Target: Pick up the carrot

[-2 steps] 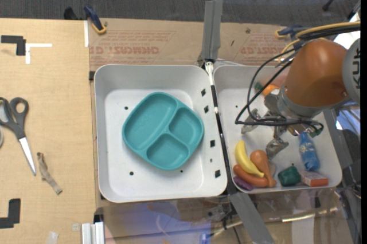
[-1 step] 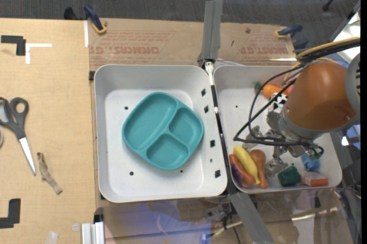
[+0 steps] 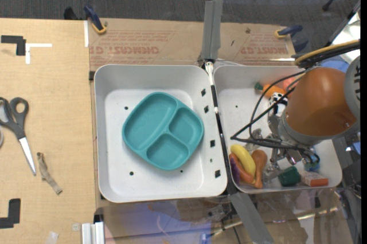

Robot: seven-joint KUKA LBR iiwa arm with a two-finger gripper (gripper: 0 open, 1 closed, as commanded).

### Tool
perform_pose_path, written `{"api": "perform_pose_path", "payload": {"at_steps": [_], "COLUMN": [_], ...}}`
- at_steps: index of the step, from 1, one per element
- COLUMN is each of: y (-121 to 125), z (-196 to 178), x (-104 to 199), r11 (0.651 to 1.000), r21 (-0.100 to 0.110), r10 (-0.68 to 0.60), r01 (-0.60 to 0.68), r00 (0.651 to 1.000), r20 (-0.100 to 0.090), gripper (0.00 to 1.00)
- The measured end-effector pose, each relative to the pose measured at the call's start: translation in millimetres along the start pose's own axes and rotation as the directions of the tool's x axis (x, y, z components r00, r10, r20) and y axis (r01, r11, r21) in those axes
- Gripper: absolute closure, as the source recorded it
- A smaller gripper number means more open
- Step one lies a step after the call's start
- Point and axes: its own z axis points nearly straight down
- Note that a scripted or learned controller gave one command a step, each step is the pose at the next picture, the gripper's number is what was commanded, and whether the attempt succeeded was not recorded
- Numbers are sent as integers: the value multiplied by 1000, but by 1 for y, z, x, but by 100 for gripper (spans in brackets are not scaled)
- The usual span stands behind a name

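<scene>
Currently the carrot (image 3: 259,165) lies in the right bin (image 3: 229,122), touching the banana (image 3: 244,159). Not yet lifted. The gripper (image 3: 279,158) hovers just beside it; finger state cannot be determined.

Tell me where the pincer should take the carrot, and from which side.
Best guess: grip the carrot at its thicker upper end, which looks the most exposed, coming straight down from above. It lies lengthwise in the right bin, and the banana sits tight on its left, so close the fingers across its width. The pincer hovers just right of it.
</scene>
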Motion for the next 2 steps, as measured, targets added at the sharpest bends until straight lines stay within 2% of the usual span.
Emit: {"api": "perform_pose_path", "payload": {"at_steps": [1, 2], "y": [-9, -75], "z": [0, -135], "x": [-2, -38], "r11": [935, 933], "r21": [1, 1], "r10": [-354, -361], "r01": [354, 361], "r00": [935, 933], "r20": [2, 3], "gripper": [0, 0]}}
